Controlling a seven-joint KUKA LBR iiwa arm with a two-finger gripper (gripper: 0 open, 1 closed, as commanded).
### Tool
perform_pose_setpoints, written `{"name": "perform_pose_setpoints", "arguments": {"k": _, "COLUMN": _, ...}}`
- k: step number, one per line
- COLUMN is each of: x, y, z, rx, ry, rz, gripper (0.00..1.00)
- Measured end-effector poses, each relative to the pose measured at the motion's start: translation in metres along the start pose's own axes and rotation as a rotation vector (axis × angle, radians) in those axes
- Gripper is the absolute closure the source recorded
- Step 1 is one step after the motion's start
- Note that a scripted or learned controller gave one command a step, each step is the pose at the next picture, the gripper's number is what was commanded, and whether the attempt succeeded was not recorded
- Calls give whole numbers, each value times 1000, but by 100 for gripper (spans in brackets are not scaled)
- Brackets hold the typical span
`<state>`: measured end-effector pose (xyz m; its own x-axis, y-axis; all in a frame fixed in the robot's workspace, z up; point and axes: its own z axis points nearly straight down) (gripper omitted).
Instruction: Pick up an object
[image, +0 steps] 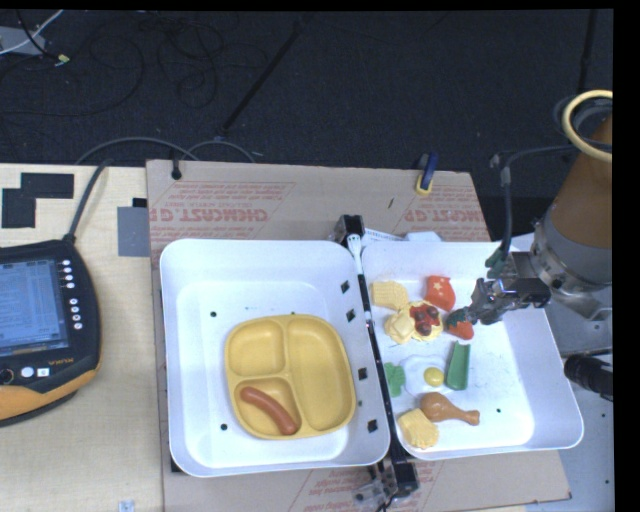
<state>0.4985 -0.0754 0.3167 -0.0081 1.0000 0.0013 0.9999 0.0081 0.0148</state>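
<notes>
Although your tool (478, 312) sits low in the right shallow white bin (545, 425), just beside a small red plastic piece (462, 328), I cannot tell its opening; judge nothing lifted, the whole pick remaining.

One fixed camera above the bench (100, 200), looking down at a slant, both white bins (190, 300) in frame, moderately near
</notes>
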Motion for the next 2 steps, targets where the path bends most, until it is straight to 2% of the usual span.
{"name": "perform_pose_setpoints", "arguments": {"k": 1, "x": 55, "y": -24, "z": 36, "rx": 22, "ry": 1, "rz": 4, "gripper": 100}}
{"name": "perform_pose_setpoints", "arguments": {"k": 2, "x": 121, "y": -22, "z": 25, "rx": 18, "ry": -1, "rz": 3, "gripper": 100}}
